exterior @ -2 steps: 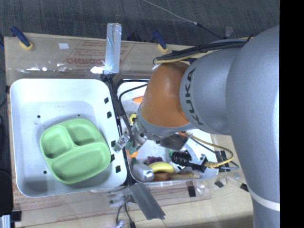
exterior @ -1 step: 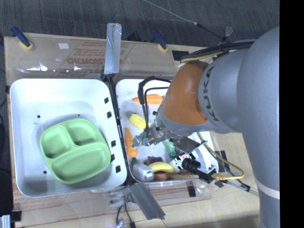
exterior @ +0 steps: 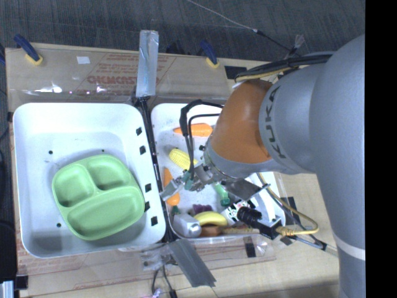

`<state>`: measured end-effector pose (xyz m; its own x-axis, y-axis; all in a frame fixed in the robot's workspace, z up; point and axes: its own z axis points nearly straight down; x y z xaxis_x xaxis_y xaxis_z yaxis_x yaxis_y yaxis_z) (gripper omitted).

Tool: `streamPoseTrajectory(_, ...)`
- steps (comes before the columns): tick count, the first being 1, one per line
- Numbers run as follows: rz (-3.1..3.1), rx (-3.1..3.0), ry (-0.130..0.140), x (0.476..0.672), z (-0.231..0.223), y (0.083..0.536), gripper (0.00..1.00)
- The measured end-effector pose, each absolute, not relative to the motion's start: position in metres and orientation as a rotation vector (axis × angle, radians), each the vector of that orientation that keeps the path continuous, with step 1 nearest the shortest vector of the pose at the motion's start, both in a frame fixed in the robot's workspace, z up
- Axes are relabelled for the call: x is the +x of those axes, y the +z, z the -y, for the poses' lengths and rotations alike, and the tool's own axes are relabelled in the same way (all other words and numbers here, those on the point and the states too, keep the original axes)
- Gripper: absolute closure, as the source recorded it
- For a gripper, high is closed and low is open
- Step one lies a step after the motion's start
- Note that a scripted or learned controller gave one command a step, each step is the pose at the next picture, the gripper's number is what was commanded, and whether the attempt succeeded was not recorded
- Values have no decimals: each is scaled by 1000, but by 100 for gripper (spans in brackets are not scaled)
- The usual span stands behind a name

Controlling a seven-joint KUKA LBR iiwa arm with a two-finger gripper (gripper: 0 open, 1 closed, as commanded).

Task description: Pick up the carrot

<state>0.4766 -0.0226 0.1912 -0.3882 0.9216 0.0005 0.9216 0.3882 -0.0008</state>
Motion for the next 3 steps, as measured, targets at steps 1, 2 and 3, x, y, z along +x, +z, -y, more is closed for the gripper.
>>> streamPoseTrajectory(1,2424,-1994,3,534,40,191,0)
streamPoseTrajectory(2,2577,-1807,2,505,107,102,0)
streamPoseTrajectory(3,2528,-1869,-9,537,16,195,0)
